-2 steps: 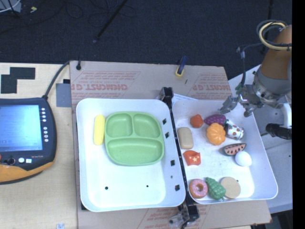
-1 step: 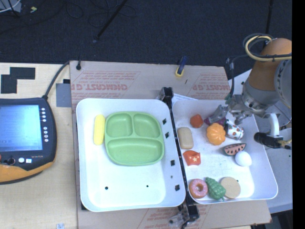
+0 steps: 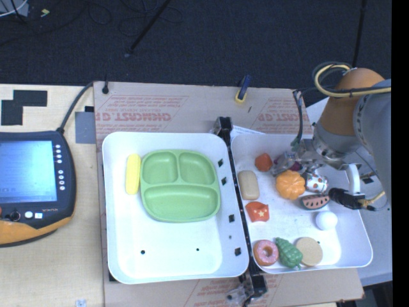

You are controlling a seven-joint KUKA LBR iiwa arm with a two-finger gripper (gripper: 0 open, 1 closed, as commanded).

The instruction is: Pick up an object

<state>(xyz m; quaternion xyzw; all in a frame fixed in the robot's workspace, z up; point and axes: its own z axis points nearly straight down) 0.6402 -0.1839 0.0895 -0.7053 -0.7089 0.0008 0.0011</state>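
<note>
Evidently the arm (image 3: 358,117) had reached into the right bin (image 3: 358,258) from the right, and its gripper (image 3: 305,166) sat low over the far part of that bin, in among the toys. Whether the jaws were released or clenched could not be told; the wrist and its fittings hid them, and nothing could be seen held between them.

The things on offer lay close together. An orange pumpkin-like toy (image 3: 291,185) sat just beside the gripper, on its near side, and a small red-orange piece (image 3: 263,162) lay to its left. A mushroom-like piece (image 3: 316,184) and a watermelon slice (image 3: 314,201) lay just right of the pumpkin. Further left were a beige bread roll (image 3: 248,185) and a red block (image 3: 257,211); a white ball (image 3: 326,220) lay nearer, and a pink donut (image 3: 265,252), a green pinecone-like toy (image 3: 289,253) and a tan cookie (image 3: 310,251) were along the near edge. The left bin (image 3: 166,261) held a green divided plate (image 3: 179,185) and a yellow banana-like stick (image 3: 132,173).

This looked like the grasp step, with the pumpkin the likeliest target. Next would come a firm closing on one item, then a straight lift clear of the neighbours crowding it.
</note>
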